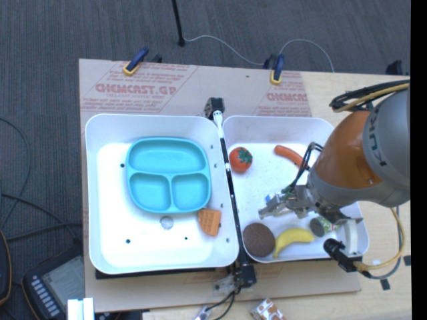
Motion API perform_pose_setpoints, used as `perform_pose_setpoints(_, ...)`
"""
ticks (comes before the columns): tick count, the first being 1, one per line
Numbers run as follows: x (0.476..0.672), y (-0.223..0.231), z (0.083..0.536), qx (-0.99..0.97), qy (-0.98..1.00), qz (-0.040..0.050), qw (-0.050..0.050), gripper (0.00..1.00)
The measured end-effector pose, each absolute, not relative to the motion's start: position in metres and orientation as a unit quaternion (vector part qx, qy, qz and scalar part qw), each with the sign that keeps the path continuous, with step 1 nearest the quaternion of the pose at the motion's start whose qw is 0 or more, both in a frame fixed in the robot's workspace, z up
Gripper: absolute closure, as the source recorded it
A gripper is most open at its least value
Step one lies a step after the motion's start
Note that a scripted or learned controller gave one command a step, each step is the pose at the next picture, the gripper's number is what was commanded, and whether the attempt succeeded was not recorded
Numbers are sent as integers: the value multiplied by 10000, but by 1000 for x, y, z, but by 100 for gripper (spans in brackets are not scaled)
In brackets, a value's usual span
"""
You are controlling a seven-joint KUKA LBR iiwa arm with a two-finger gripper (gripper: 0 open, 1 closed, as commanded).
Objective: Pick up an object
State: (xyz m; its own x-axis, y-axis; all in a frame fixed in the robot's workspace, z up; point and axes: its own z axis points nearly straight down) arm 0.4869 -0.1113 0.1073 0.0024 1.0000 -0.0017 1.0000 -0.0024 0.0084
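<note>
Just below the grey two-finger gripper (272, 207), toward the near rim of the right white bin (280, 122): curved yellow plastic banana (291, 239), long axis running roughly crosswise beneath the fingers. Beside it, round brown cookie-like disc (259, 239). Gripper state: cannot tell.

Arm: grey, orange band above the wrist, reaching in from the right, bent low.
Gripper (270, 207): pointing left, close to the surface.

A paper-covered bench (167, 89) bears two white bins, left (93, 199) and right (267, 122), touching side by side.
</note>
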Motion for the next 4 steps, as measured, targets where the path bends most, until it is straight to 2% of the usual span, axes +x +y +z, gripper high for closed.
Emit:
perform_pose_setpoints(1, 485, -97, 87, 7084, 7058, -1, 35, 0)
perform_pose_setpoints(2, 487, -97, 99, 7082, 7060, 19, 49, 100)
perform_pose_setpoints(3, 486, -97, 98, 7081, 7061, 14, 41, 0)
perform_pose_setpoints(4, 486, -96, 107, 7080, 7062, 12, 37, 100)
